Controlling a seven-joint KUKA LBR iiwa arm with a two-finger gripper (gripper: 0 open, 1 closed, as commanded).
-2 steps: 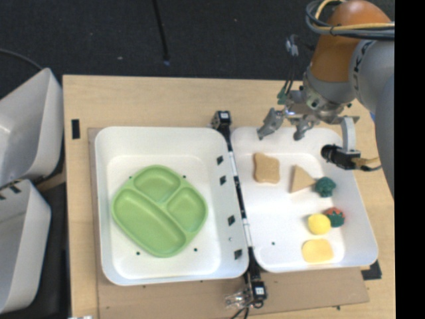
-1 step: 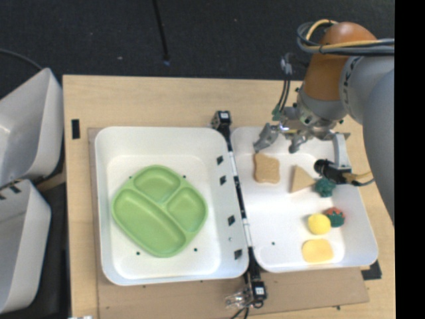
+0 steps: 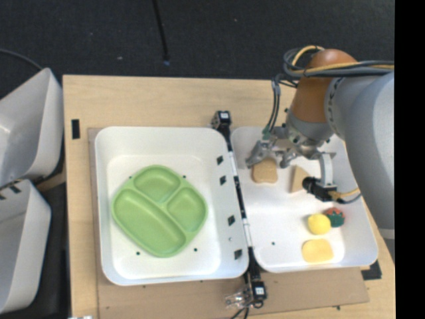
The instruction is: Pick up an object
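While the arm hangs over the far end of the right bin (image 3: 362,244), most of the stuff sits closer to the camera. Nearest is a flat yellow piece (image 3: 317,250) lying near the front edge of that bin. Just behind it there's a rounder yellow lump (image 3: 319,224) with a small red and green thing (image 3: 336,217) touching its right side. Over in the left bin (image 3: 106,171) a green divided plate (image 3: 159,209) lies flat, three compartments, tilted a bit diagonally.

Further back in the right bin, a tan bread-looking chunk (image 3: 265,173) sits close to the divider between the bins, and a second tan wedge (image 3: 297,178) sits just right of it. The gripper (image 3: 275,153) is right above those two, fingers spread apart, one finger (image 3: 257,153) reaching down just behind the bread chunk. Nothing is pinched between them as far as I can see. Behind it all is the grey arm with its orange band (image 3: 317,85) and cables looping over it.
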